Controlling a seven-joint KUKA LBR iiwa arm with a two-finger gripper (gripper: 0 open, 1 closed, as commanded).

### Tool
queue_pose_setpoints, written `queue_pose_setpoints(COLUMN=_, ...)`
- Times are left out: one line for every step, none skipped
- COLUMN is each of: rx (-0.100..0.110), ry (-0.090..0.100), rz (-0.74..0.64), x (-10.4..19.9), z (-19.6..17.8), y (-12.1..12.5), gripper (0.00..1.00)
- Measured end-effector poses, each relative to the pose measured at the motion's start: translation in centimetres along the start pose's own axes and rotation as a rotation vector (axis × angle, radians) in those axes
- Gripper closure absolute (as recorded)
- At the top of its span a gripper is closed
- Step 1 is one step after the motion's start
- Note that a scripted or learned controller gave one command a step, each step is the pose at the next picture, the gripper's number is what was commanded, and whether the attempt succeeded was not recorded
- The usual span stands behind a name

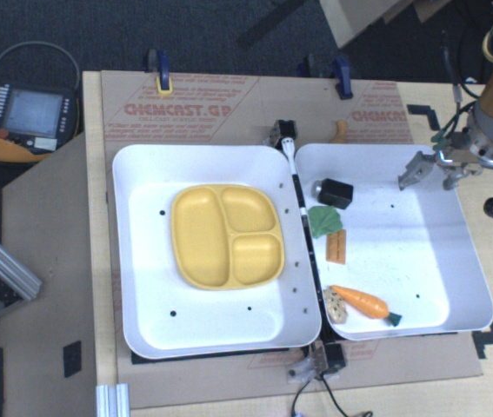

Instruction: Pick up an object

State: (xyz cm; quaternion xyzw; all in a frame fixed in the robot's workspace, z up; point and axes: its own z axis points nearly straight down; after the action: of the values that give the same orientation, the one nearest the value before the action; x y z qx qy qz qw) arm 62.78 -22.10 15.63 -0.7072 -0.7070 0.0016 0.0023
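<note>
Gripper (431, 168) open, empty, up at the right bin's (455, 259) far edge. Carrot (361, 301) and cookie (334, 305) touching, jammed in the near corner. Could easily snag both or clip the wall.

The gripper (435, 169) hung with fingers spread above the right bin's (429, 259) far edge, holding nothing. A carrot (361, 301), a green leaf (324, 221) and a black block (336, 192) lay along that bin's left side. A yellow divided tray (227, 234) sat in the left bin (142, 259).
</note>
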Motion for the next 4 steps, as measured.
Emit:
queue_pose_setpoints(rx=0.000, ry=0.001, rz=-0.001, x=0.6, z=4.8, y=-0.8, gripper=0.00)
queue_pose_setpoints(rx=-0.002, ry=0.004, rz=-0.002, x=0.9, z=7.2, y=-0.7, gripper=0.00)
queue_pose_setpoints(rx=-0.006, ry=0.000, rz=-0.003, x=0.8, z=6.0, y=-0.6, gripper=1.00)
queue_pose_setpoints(rx=-0.014, ry=-0.005, rz=-0.001, x=0.5, z=1.0, y=0.4, gripper=1.00)
